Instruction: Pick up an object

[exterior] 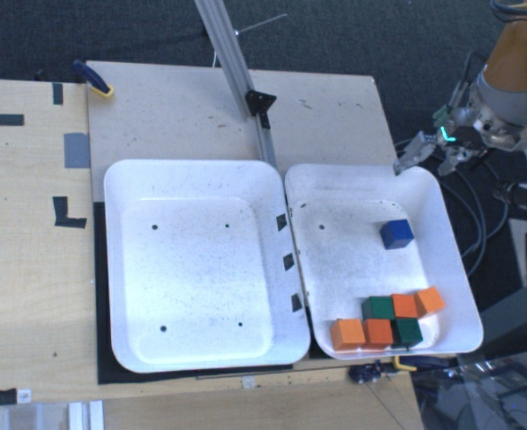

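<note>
A blue cube (pixel 396 234) lies alone in the upper part of the right bin (pixel 310 240). Several orange and green cubes cluster at that bin's near right corner, among them an orange cube (pixel 347 333) and a green cube (pixel 378 308). My gripper (pixel 431 158) hovers just past the right bin's far right corner, outside the rim, up and to the right of the blue cube. Its fingers (pixel 410 154) stand open, and nothing sits between them.
The left bin (pixel 120 240) sits beside the right one, the two sharing a middle rim. A slanted metal rail (pixel 232 52) crosses the bench behind the bins. Cables (pixel 479 213) hang off the bench's right side.
</note>
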`<state>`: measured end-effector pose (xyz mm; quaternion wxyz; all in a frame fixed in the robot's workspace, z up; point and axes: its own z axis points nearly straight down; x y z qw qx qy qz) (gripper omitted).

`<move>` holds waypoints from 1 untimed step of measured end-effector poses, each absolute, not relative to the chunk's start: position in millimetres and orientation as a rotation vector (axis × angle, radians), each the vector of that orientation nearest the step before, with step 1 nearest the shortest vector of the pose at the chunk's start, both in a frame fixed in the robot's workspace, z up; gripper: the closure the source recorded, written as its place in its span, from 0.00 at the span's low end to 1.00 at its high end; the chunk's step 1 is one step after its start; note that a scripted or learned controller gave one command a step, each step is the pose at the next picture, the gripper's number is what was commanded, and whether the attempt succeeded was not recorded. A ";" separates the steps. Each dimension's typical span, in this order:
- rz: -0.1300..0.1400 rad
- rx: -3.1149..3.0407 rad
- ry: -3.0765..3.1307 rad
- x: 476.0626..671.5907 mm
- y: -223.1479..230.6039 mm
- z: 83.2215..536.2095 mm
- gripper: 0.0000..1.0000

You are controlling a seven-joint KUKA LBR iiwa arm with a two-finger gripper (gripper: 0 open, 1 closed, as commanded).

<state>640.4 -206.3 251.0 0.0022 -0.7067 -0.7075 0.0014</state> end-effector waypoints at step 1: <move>0.004 -2.219 -2.224 641.2 -206.6 253.8 0.00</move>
